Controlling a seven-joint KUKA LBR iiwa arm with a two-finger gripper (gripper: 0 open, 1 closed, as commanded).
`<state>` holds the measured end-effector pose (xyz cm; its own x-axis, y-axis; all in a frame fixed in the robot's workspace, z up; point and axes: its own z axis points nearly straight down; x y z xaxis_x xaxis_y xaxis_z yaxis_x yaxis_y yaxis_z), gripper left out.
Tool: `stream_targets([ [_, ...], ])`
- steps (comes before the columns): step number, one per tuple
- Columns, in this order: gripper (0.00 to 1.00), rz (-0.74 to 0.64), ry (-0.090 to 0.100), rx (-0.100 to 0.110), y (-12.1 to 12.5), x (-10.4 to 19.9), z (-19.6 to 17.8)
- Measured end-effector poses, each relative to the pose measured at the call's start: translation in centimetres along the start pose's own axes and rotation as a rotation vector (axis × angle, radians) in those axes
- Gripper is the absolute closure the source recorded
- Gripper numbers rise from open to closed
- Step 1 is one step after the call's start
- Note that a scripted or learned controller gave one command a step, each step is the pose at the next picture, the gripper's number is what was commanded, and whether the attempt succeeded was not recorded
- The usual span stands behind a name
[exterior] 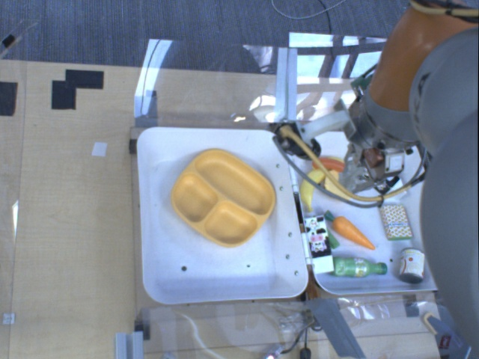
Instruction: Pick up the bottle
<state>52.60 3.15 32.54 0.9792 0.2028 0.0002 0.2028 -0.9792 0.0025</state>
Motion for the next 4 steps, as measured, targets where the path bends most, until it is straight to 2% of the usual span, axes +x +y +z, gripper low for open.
stream_targets([
  [1, 1.00, -0.002, -0.001, -0.003, 0.1, 0.3, -0.9],
  [2, 1.00, 0.000, 0.001, -0.001, -7.2, 0.3, -2.1],
  [3, 1.00, 0.001, -0.004, 0.000, -5.6, 4.6, 3.0],
  [4, 1.00, -0.002, -0.005, -0.003, -5.6, 4.9, 2.2],
])
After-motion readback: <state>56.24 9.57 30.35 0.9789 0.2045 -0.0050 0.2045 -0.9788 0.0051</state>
